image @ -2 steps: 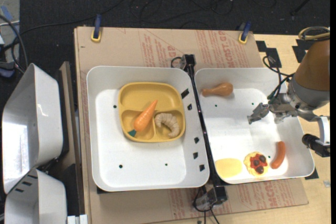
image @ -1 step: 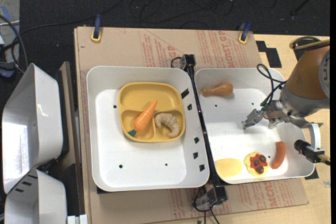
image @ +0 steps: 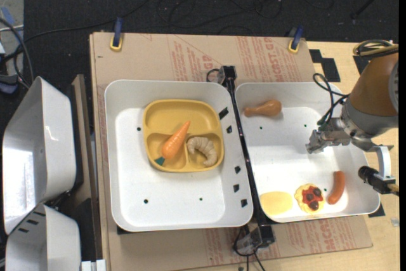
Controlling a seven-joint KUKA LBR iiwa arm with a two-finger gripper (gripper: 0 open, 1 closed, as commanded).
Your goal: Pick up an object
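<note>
Camera view: grey gripper (image: 315,143) low inside the right white bin (image: 285,136).
Finger state indiscernible; positioned apart from the orange sausage (image: 336,187), probably to approach it.

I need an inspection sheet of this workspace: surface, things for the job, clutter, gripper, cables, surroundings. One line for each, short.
Surface: cardboard-covered bench bearing left bin and right bin, side by side.
Job's things: in the left bin, yellow divided plate holding carrot and shrimp; in the right bin, chicken drumstick, yellow disc, small pizza, sausage.
Clutter: nothing seen.
Gripper: gripper low over the right bin's right half, nothing visibly held.
Cables: black cables on the dark floor behind the bench.
Surroundings: yellow clamps at the bench's far edge; white tubs at left.
</note>
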